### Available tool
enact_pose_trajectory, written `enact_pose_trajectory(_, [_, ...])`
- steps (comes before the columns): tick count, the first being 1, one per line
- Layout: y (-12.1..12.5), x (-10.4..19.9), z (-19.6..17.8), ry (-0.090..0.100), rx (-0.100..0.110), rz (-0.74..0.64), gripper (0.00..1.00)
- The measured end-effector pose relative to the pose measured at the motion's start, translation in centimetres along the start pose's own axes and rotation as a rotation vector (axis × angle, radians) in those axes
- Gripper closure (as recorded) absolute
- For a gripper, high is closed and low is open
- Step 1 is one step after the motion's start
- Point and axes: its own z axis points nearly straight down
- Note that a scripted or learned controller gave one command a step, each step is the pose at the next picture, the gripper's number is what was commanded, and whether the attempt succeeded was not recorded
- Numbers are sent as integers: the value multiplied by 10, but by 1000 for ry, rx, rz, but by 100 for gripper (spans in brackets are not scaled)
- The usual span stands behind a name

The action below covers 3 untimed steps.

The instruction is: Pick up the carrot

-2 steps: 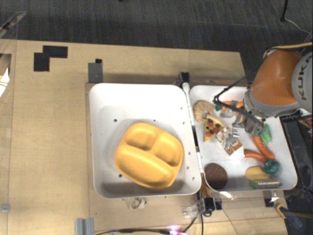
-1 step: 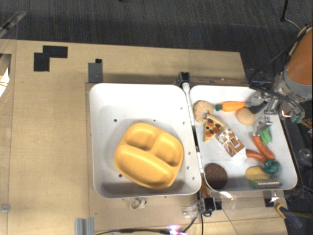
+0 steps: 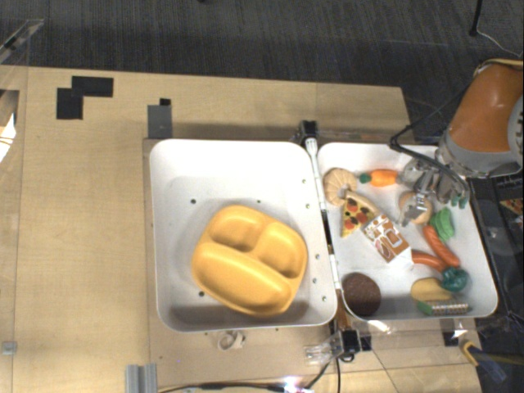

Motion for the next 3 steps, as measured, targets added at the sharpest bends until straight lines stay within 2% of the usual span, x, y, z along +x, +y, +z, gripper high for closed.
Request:
enact_pose_trajectory(1, [12,-20,6,7,6,387,0])
enact_pose_trajectory(2, [23,-21,6,5,10,519,0])
enact_pose_trajectory(3, [57,-7,3,-16,-5,576,0])
